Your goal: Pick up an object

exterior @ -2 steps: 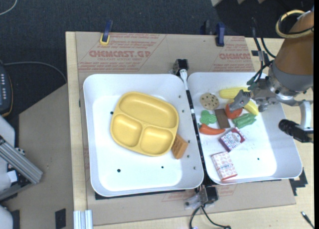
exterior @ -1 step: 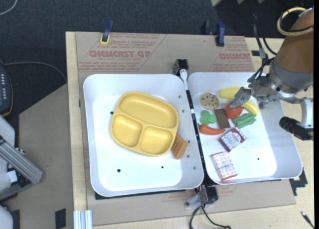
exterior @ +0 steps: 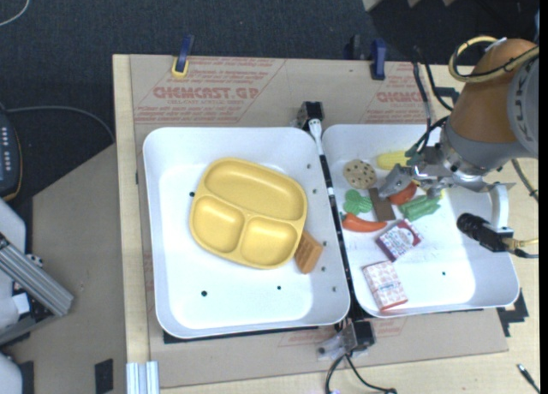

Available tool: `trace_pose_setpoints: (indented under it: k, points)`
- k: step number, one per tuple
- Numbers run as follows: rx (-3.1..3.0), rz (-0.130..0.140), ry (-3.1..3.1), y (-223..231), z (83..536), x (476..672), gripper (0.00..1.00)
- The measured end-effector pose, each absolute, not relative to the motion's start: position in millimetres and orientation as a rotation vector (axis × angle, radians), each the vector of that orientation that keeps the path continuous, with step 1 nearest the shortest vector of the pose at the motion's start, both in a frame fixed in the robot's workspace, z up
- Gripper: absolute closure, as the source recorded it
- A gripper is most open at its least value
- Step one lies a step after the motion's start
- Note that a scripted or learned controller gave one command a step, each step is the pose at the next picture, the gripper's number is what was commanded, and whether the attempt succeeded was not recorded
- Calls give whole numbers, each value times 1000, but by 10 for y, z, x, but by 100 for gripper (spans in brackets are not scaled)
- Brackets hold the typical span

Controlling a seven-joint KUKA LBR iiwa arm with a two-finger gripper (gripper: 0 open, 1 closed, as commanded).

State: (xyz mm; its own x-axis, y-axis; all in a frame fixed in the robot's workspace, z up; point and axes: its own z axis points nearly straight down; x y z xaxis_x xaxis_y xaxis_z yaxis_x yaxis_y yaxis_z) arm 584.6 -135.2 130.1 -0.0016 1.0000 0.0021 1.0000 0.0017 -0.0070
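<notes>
Table (exterior: 257,84): brown board carrying two shallow white bins side by side.
Left bin (exterior: 171,238): holds a yellow divided tray (exterior: 248,212), with a tan wedge (exterior: 309,253) touching its lower right edge.
Right bin (exterior: 479,281): holds a jumble of small items.
Arm (exterior: 492,105): grey with an orange band, reaching in from the right over the right bin.
Claw (exterior: 402,180): low among the items; grip state cannot be told.
Items: round cookie (exterior: 360,173), yellow piece (exterior: 392,159), green piece (exterior: 358,204), orange-red strip (exterior: 364,223), two small packets (exterior: 397,240) (exterior: 384,284).
</notes>
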Motion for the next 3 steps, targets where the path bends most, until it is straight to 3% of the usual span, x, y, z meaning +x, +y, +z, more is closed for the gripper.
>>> trace_pose_setpoints:
  k: [1,2,3]
  points:
    - [-2226,-4,-2227,-1357,871,5872,0]
    - [-2230,-8,-2229,-1362,996,5884,100]
    - [-2225,-4,-2225,-1421,1463,5954,100]
